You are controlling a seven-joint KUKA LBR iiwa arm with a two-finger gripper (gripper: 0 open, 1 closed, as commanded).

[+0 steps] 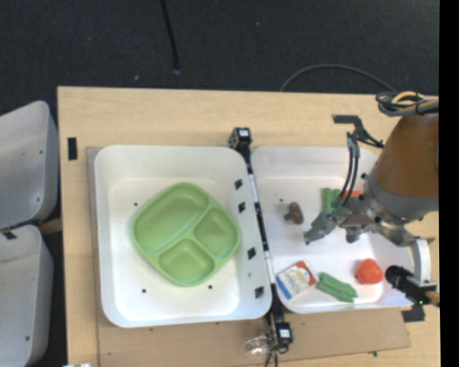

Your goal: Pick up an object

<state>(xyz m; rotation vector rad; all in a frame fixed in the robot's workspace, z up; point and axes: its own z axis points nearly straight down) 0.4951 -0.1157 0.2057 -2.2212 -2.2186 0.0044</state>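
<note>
My gripper (336,232) hangs over the middle of the right bin (306,163), its two grey fingers spread apart and nothing between them. A small brown lump (294,212) lies just left of it. A green piece (330,199) pokes out from behind the wrist, partly hidden by the arm. Toward the front of the bin lie a white packet with blue and red print (295,279), a green pod-like thing (336,287) and a red-orange ball (368,271).
The left bin (115,297) holds a light green divided plate (185,233). A black-clipped divider (254,220) runs between the two bins. The arm's orange-brown body (409,163) covers the right bin's far right side.
</note>
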